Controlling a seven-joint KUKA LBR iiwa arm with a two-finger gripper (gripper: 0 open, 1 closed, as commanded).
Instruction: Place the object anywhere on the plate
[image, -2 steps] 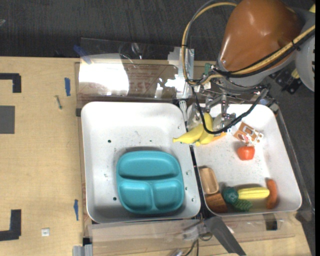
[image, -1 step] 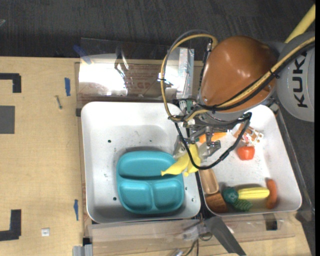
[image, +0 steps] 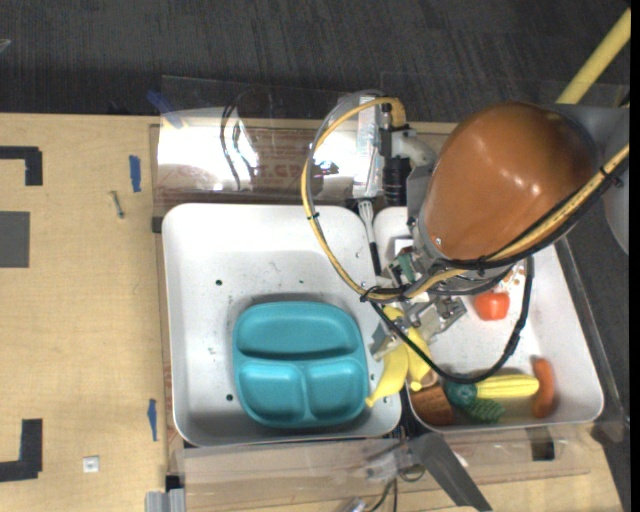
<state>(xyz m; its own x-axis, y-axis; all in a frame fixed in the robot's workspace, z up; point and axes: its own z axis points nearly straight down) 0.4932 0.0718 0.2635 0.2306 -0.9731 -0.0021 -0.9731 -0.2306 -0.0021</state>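
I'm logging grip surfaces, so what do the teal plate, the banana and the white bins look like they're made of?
Teal plate: seemingly moulded plastic, smooth and semi-gloss, with soft highlights along its three-compartment ridges. Banana: probably a plastic toy, judging by its uniform yellow and slight sheen, though foam or rubber is possible. White bins: apparently hard plastic, matte to satin, with rounded corners and dark scuff specks on the floor.

A plate (image: 298, 362) is set in the left bin (image: 190, 300). A banana (image: 392, 372) is propped over the wall between bins. Other items are gathered in the right bin's (image: 570, 340) near corner.
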